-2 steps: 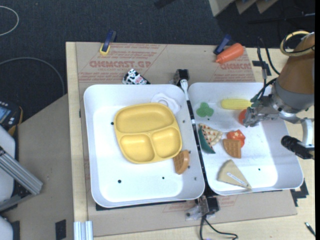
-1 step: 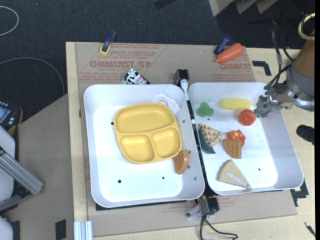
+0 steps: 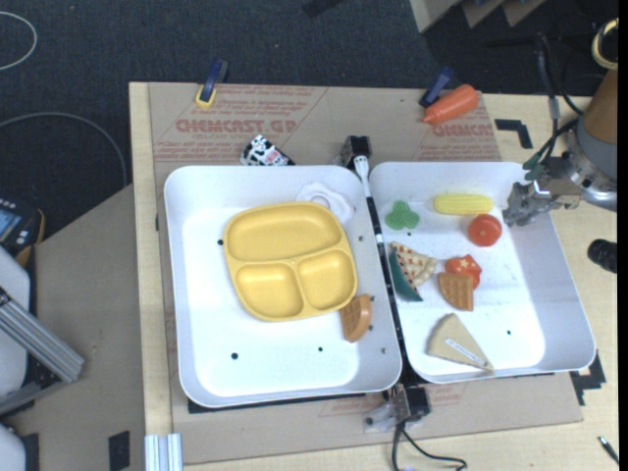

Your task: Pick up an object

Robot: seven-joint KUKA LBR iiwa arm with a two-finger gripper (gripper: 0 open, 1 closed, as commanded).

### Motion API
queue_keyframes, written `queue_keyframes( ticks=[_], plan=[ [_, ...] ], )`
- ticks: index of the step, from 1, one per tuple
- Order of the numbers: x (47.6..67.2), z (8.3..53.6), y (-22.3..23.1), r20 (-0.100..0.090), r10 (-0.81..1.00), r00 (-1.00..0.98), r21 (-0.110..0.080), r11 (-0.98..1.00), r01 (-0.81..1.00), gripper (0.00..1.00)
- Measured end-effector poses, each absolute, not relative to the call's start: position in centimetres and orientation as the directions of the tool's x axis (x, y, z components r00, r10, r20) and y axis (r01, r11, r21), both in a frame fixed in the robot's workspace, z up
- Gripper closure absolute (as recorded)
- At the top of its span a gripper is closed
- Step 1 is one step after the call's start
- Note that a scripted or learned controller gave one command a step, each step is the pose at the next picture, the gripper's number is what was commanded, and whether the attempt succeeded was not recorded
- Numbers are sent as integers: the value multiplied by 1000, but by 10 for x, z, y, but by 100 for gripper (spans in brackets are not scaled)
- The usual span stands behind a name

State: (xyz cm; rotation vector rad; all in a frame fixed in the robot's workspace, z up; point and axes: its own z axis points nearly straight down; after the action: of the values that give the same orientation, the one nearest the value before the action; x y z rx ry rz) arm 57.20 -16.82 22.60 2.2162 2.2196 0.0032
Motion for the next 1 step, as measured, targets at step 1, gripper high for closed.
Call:
queue_keyframes(
  ticks=[1],
  plan=[
    [568,235,-114,3,1000,-6,-1,6,1000,100]
  ],
)
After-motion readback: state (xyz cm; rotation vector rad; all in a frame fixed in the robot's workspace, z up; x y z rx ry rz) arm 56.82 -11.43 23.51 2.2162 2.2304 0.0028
